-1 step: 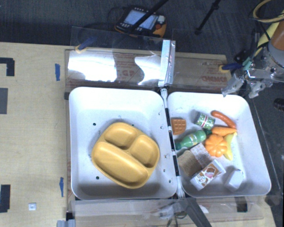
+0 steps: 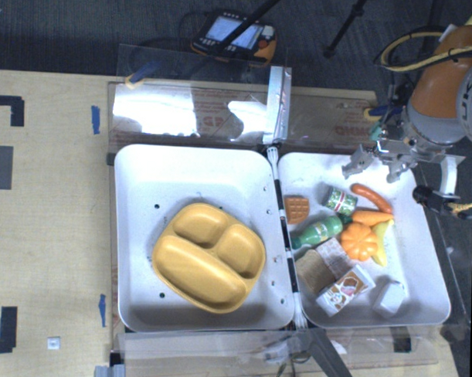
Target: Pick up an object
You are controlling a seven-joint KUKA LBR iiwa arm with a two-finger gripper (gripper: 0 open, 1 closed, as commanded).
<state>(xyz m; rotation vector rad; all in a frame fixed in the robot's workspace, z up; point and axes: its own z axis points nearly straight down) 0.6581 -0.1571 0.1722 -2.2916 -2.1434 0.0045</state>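
RISK: claw (image 2: 381,159) spread, holding nothing, above right bin (image 2: 437,303) far rim | TARGET: red pepper (image 2: 371,197) just below claw, touching can (image 2: 341,200) | you may clip the can and lose the pepper

right bin (image 2: 429,303) crowded at centre, bare floor along far edge, yellow tray (image 2: 209,256) fills left bin (image 2: 134,219)
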